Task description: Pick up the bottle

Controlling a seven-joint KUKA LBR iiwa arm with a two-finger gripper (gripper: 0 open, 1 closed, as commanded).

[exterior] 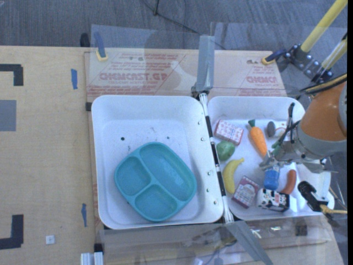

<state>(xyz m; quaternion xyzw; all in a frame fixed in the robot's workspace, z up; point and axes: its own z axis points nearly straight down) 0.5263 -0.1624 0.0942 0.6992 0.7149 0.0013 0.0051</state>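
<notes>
The bottle is small and blue. It lies in the right bin, toward that bin's front right, between a small patterned box and an orange-red sausage-shaped toy. My gripper hangs just behind and above the bottle's far end, with the grey wrist and orange band to its right. The gripper's body hides the bottle's top end, and I cannot make out contact between them.
The right bin also holds a carrot, a banana, a green toy, a red-and-white box, a grey object and a black-and-white toy. A teal divided plate lies in the left bin.
</notes>
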